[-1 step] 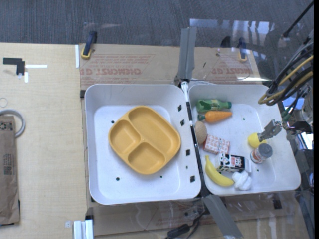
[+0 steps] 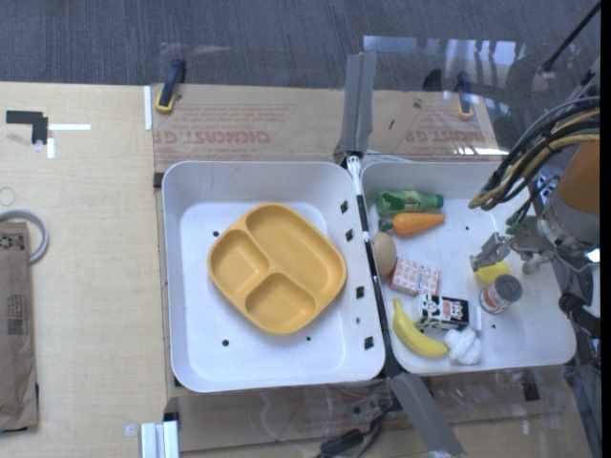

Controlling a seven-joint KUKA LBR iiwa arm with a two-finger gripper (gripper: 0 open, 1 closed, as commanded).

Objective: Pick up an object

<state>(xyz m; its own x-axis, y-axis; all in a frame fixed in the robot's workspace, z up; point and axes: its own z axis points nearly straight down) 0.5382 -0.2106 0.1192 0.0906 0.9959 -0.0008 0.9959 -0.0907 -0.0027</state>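
My gripper [image 2: 511, 258] hangs low over the right side of the right bin [image 2: 535, 356], its fingers spread apart and nothing held between them. A small yellow object [image 2: 491, 274] lies just below its left finger [image 2: 489, 253]. Beside that stands a small can [image 2: 499, 294] with a grey lid. Further left in the same bin lie a green bottle [image 2: 409, 200], a carrot [image 2: 417, 222], a tan egg-shaped item [image 2: 384, 253], a red-and-white carton [image 2: 416, 277], a banana [image 2: 414, 331], a black-and-white carton [image 2: 446, 310] and a white lump [image 2: 465, 347].
The left bin [image 2: 191, 351] holds a yellow divided plate [image 2: 277, 267]. A raised divider [image 2: 363, 246] runs between the two bins. Dark cables [image 2: 535, 151] arc above the gripper at the right. A brown paper bag [image 2: 14, 313] lies on the bench at far left.
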